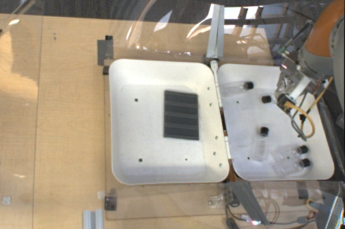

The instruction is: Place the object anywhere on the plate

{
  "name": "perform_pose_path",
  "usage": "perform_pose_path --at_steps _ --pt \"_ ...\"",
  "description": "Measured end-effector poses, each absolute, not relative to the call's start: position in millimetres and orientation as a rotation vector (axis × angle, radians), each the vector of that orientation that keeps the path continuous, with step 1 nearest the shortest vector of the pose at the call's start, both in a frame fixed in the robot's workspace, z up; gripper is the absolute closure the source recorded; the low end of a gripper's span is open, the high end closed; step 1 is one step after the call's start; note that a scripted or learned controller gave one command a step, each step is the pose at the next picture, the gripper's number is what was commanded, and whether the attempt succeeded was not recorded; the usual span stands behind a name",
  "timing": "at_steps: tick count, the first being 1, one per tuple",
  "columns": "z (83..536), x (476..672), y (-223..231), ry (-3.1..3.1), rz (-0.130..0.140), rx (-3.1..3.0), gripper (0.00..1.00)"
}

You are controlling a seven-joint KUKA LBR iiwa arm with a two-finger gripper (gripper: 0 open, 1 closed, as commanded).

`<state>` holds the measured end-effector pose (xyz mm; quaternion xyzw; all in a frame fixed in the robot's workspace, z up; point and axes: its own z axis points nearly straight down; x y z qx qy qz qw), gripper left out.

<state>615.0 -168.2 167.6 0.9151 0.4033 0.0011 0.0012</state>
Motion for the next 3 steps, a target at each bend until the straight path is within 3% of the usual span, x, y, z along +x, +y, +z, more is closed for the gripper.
perform_pose_path --at_steps 1,2,3 --pt "243.6 634.6 -107.2 1.364 0.009 2.826 1.00" --pt "231.2 652.3 -46.6 1.042 0.004 2.962 1.00" --pt "211.9 656.4 14.3 1.010 0.002 2.974 1.00"
